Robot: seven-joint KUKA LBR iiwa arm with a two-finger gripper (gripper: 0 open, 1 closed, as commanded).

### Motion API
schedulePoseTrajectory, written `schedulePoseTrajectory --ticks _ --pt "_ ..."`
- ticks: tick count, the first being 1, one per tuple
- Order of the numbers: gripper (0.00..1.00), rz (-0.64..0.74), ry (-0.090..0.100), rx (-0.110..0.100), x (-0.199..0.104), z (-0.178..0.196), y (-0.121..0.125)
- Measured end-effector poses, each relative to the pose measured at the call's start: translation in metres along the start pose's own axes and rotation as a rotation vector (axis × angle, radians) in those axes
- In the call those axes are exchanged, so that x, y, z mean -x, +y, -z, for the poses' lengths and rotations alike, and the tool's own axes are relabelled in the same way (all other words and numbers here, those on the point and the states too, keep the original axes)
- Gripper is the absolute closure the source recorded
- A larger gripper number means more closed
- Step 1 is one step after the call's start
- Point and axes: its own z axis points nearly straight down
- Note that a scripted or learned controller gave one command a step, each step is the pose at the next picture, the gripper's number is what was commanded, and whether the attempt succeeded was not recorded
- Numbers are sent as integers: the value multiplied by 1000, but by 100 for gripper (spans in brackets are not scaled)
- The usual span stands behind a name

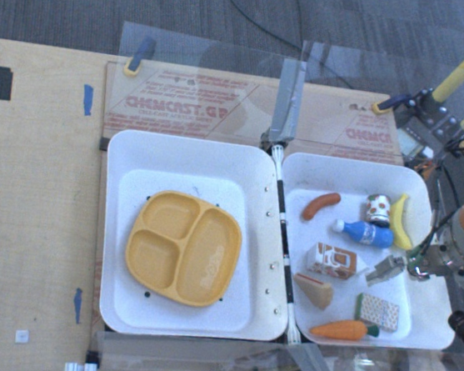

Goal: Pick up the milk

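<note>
Camera view from above, at a slant: two white bins, the left bin (120, 209) well away from the gripper (387, 271) and holding a yellow divided plate (183, 248), the right bin (420, 325) lying under and around the gripper. Reaching in from the right, grey wrist near the bin's right wall, fingers too small and blurred to judge; cannot tell whether spread or closed, nothing seen between them. Just left of the gripper, apart from it, the milk (333, 262): a small brown-and-white carton lying on its side in the middle of the right bin. Just beyond the gripper, toward the far wall, a blue bottle (366, 233) lying flat, a banana (400, 221) beside it and a small can (378, 208) behind. Near side of the gripper: an orange carrot (338, 329) along the front wall, and a speckled sponge-like block (379, 311) just below the fingers. Left and nearer, touching or almost touching the carton's lower edge, a tan wedge (314, 290). Farther left and beyond, a sausage (322, 205). Judged as a toy carton: light, fairly stiff, smooth flat faces, likely a bit slippery. Best taken across its two long flat sides near the middle, away from the wedge, so as not to nudge or skid it.
</note>
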Motion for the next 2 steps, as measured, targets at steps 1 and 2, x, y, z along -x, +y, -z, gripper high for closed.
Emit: schedulePoseTrajectory --ticks 1,2 --pt "0 217 -4 8 -27 -85 74" --pt "100 212 -6 13 -24 -75 75"
